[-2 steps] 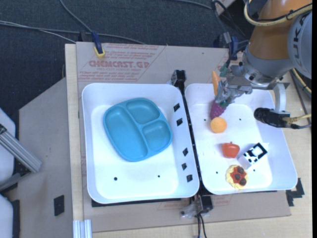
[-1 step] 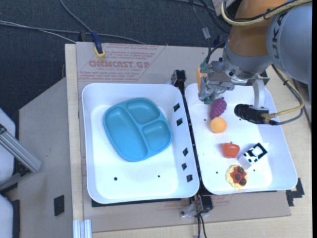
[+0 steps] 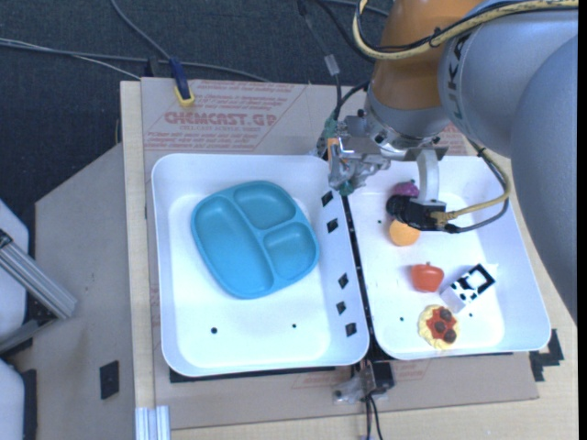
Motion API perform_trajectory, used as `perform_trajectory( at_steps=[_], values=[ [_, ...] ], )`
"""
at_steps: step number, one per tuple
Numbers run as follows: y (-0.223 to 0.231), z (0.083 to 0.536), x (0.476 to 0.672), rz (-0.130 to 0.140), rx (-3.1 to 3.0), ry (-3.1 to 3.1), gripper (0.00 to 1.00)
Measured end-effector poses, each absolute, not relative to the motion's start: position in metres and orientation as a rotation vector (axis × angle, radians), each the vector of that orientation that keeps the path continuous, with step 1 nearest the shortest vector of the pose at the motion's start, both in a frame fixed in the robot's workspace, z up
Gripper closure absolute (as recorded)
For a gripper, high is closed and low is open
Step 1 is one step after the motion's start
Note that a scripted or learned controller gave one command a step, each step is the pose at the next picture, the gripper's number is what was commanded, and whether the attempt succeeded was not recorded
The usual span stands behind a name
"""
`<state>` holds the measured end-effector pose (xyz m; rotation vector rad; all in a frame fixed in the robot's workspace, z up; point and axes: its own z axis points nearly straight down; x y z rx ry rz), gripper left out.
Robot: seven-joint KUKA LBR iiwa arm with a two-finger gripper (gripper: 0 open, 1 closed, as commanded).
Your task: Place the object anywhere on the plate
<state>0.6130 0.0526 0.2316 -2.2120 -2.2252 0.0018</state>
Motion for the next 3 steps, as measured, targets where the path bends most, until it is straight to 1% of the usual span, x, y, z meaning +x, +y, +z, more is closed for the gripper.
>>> perform_trajectory(
  at_steps=[1, 2, 3],
  values=[
    [0.108, 0.235, 0.632, -0.005, -2.214, -2.229, 1.0],
    [0.132, 0.228, 0.638, -0.002, -2.219, -2.225, 1.0],
    [0.131, 0.228, 0.638, -0.001, -2.22, -2.224, 0.0]
  ],
)
